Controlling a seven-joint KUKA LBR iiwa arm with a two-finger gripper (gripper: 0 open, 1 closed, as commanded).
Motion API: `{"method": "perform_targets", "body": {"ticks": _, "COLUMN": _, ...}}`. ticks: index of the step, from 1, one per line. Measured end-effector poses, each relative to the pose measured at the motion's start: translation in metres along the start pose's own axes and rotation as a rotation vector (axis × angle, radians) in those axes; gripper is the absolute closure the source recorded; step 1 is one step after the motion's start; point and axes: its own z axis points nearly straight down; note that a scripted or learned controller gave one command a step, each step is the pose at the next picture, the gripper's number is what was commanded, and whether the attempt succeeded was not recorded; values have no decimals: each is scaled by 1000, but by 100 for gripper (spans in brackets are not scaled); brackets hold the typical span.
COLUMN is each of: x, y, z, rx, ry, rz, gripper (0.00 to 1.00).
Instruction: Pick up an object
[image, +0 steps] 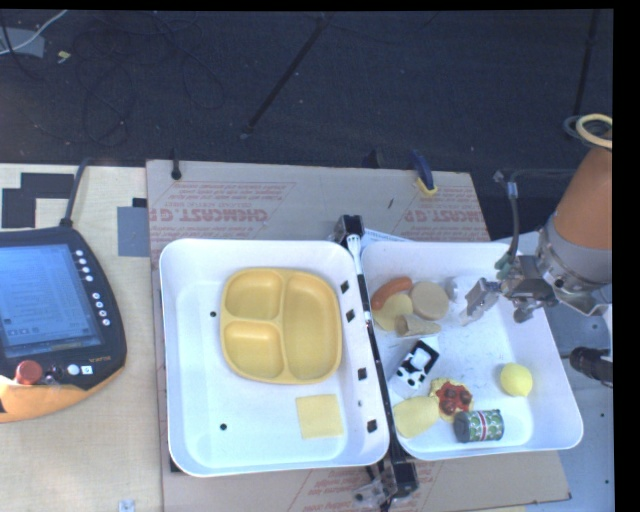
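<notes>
Arm's in from the right, orange band up top, and the gripper hangs over the upper part of the right bin, just inside its far-right side. Fingers look spread, w/ a gap between the two tips, and nothing sits between them, so it's carrying nothing and I see no contact w/ any object. Now the key relation: the nearest pickable stuff lies to the gripper's left in the view, a cluster up against the divider, i.e. the tan round disc, w/ the orange-red piece just beyond it. Disc is near the fingertips but apart from them. It's round, so no long axis to line up on; approach angle shouldn't matter much, I'd judge. Other options sit lower in the view: yellow ball below the gripper, the black-and-white toy mid-bin, the small can lying on its side near the front edge, long axis roughly left-right. Left bin holds the yellow divided plate, well apart from the gripper. Pick not yet made.
</notes>
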Motion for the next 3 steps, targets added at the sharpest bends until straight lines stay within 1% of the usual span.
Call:
{"method": "perform_targets", "body": {"ticks": 1, "x": 37, "y": 73, "z": 107, "rx": 2, "ry": 1, "rz": -5, "gripper": 0}}
{"method": "perform_targets", "body": {"ticks": 2, "x": 54, "y": 106, "z": 153, "rx": -4, "ry": -11, "rz": -1, "gripper": 0}}
{"method": "perform_targets", "body": {"ticks": 3, "x": 42, "y": 105, "z": 95, "rx": -6, "ry": -2, "rz": 1, "gripper": 0}}
